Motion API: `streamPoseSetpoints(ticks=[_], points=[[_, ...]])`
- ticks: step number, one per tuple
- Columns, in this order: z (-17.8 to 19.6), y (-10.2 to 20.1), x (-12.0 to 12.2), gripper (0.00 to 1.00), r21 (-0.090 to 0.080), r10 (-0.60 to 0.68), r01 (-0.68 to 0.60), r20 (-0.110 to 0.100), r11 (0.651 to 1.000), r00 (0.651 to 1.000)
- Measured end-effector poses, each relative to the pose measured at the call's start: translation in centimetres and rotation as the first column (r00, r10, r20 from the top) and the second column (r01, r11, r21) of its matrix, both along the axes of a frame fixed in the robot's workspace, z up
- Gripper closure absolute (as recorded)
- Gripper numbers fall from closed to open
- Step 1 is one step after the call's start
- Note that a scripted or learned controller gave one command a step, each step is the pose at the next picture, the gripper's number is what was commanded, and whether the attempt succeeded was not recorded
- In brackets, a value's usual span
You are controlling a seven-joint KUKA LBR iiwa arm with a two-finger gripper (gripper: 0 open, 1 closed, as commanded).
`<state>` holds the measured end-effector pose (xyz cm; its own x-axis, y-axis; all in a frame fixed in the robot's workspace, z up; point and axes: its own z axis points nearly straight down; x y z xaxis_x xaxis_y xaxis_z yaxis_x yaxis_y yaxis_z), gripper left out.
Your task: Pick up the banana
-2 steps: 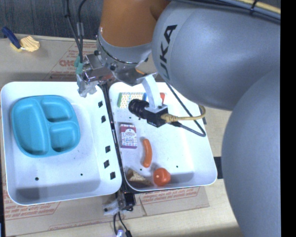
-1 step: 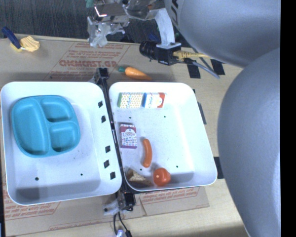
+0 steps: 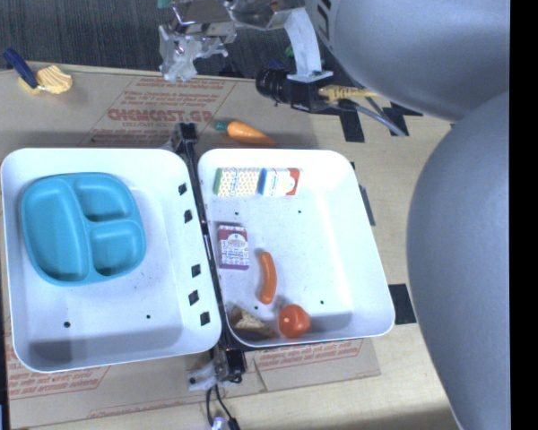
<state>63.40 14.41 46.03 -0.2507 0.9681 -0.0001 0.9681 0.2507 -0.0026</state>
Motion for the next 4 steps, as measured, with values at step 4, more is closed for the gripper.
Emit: streamPoseSetpoints(ticks=[4], points=[[-7.2,-14.8,2.2,1.0,-0.005,-0.511,0.511,-0.004,0.86,0.86]])
